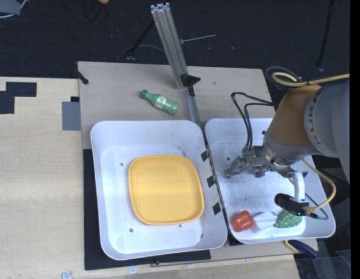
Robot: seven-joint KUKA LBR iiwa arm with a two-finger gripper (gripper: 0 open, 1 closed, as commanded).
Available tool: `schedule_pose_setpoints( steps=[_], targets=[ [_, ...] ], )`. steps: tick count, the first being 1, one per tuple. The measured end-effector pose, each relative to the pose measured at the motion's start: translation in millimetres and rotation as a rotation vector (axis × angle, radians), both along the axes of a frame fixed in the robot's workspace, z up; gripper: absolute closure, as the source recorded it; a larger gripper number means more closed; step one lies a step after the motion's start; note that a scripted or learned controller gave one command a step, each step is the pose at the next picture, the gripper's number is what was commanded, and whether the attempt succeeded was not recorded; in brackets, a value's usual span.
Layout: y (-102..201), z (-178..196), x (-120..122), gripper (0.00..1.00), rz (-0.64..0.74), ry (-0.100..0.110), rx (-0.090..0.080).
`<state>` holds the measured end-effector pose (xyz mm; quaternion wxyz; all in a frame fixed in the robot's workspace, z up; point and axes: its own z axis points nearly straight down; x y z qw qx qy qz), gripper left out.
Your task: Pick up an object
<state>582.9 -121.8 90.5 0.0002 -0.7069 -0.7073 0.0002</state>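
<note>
You see a yellow plate (166,189) in a white bin (104,156), a red pepper (243,220), and a green bottle (159,102).

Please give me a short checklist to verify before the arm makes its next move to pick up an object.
1. Objects available in the right bin: red pepper and green toy lie near its front edge: ok.
2. End effector is over the right bin: ok.
3. End effector above an object: it sits away from both: not ok.
4. Object already held: cannot tell.
5. Yellow plate lies flat in the left bin: ok.
6. Green bottle lies outside the bins: not ok.
</note>
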Motion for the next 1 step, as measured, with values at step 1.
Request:
schedule_pose_setpoints(
  steps=[1],
  targets=[
    [-1.2, 12.1, 0.5, 1.0, -0.002, -0.003, 0.0]
  ],
)
